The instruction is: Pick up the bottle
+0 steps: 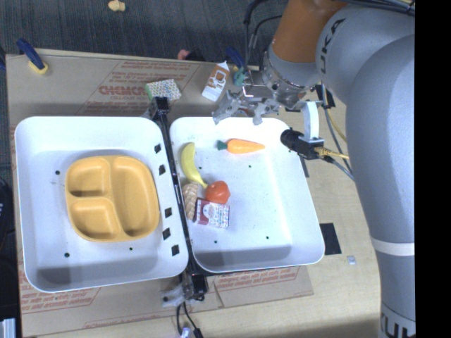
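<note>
While the jaws (pixel 238 111) hover open, a carrot (pixel 242 146) lies just below.

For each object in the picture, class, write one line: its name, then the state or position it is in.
Gripper: over the far rim of the right bin, nothing seen between its fingers.
Carrot: lying flat in the right bin.
Banana: lying flat beside the divider.
Tomato: resting against the small carton.
Yellow tray: flat in the left bin.
</note>
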Robot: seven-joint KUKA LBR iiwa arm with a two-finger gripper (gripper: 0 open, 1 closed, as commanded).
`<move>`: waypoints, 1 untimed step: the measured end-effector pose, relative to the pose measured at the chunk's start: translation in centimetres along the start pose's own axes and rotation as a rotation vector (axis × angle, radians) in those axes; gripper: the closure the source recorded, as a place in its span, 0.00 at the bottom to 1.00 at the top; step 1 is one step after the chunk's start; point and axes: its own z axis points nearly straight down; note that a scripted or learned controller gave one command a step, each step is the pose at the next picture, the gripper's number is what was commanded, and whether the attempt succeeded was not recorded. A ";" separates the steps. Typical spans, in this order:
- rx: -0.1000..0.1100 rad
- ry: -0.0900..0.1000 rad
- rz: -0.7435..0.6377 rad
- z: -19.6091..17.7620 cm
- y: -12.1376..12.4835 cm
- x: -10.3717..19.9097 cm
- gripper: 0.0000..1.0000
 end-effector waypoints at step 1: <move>0.002 0.000 -0.005 -1.0 0.0 0.1 1.00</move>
